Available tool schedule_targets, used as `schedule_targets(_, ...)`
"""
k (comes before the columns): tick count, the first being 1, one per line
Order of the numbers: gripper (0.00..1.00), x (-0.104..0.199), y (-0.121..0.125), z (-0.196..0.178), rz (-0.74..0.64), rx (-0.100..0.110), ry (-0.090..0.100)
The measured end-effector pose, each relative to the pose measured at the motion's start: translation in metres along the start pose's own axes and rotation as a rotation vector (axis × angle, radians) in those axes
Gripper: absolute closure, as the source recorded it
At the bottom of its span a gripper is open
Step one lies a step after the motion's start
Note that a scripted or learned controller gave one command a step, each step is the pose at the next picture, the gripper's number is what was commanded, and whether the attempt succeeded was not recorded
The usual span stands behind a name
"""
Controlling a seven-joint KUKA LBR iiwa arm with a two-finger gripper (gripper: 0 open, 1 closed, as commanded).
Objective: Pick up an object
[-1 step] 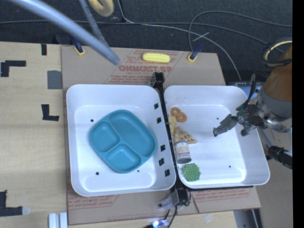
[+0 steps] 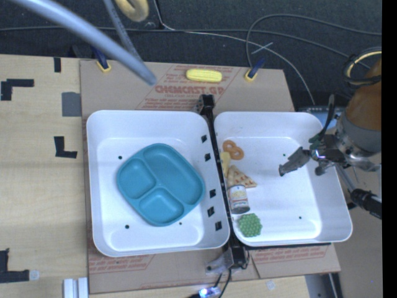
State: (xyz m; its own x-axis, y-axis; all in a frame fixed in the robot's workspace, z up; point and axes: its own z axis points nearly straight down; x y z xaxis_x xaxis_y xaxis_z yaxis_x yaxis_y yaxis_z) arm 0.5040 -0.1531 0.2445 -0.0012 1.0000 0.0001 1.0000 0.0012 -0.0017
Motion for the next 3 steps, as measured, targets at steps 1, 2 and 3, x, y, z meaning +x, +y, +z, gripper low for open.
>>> schedule_targets(1,0.00,0.001,-0.003,0.044,0.001,0.004,0.000)
schedule_targets(2,0.00,0.007,-0.002,0.107,0.000,0.006,0.001)
schedule_targets(3,0.00,0.008,-0.002,0.160,0.000,0.000,-0.001)
